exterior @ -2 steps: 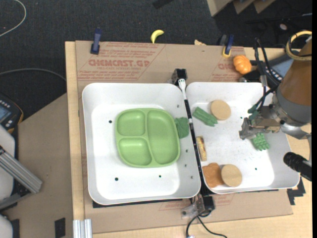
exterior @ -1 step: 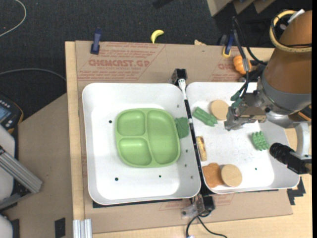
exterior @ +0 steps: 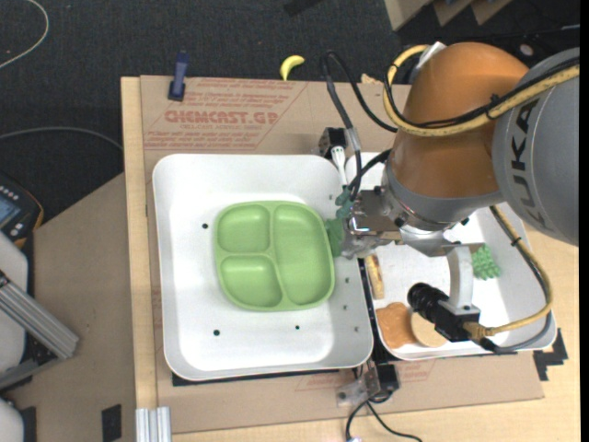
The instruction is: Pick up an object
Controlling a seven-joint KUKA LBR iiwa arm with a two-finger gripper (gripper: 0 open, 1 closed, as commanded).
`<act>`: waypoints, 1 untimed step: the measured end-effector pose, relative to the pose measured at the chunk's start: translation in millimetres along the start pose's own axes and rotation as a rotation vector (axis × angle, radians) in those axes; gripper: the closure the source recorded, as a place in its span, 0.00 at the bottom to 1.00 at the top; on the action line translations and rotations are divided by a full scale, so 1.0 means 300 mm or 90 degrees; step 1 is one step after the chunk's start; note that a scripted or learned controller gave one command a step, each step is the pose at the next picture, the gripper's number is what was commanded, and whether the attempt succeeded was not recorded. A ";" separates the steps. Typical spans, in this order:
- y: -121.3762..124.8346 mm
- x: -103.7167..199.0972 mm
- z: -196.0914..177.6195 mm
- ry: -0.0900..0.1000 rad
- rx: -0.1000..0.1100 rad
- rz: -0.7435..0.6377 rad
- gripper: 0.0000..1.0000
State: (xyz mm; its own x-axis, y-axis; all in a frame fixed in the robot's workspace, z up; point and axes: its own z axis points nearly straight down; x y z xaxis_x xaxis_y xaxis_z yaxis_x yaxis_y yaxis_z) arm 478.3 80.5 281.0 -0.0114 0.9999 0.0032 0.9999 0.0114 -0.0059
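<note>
From the overhead camera I am watching the arm (exterior: 479,145) reaching in from the right, its wrist hanging over the seam between the two bins. The gripper (exterior: 354,224) is sitting at the green divided plate's (exterior: 274,254) right edge; whether it is grasping anything I cannot tell. The plate is lying in the left bin (exterior: 184,247). Round tan pieces (exterior: 405,325) and a small green item (exterior: 484,263) are resting in the right bin (exterior: 515,284).

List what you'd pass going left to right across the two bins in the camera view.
Left white bin → green divided plastic plate → the arm's hand at the plate's right edge → round tan flat piece → small green spiky toy in the right white bin.
</note>
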 end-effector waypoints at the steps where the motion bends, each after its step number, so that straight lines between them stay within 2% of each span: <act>1: 0.005 0.068 -0.470 0.001 -0.014 0.004 1.00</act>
State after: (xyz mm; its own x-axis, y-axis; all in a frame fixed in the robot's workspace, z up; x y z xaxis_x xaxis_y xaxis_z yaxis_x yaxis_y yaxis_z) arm 480.4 100.6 422.0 -0.0053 1.0000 0.0047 0.9998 0.0052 0.0169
